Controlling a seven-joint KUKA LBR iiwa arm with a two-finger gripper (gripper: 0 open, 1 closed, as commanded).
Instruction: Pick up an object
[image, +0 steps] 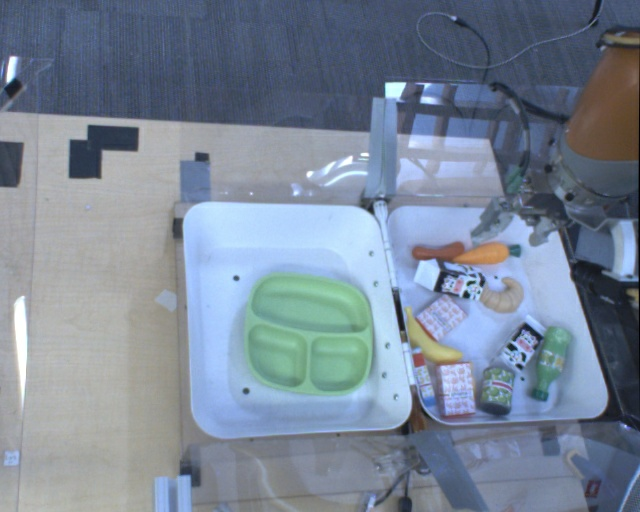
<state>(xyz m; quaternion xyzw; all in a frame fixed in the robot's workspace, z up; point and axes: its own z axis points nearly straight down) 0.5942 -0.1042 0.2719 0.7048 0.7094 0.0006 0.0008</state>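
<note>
My gripper (517, 219) hangs over the far edge of the right bin (590, 395), open, with nothing between its fingers. Just below it lie an orange carrot (481, 254) and a red sausage (438, 250). Nearer the front are a black-and-white milk carton (459, 283), a croissant (506, 293), a red-and-white box (441, 317), a banana (431, 341), a second small carton (521, 346), a green bottle (550, 362), a dark can (497, 389) and a red box (456, 389).
The left bin (210, 300) holds a green divided plate (308, 332). A metal post (380, 150) stands behind the seam between the bins. Cables run behind the right bin. The arm's orange band (608, 100) is at the upper right.
</note>
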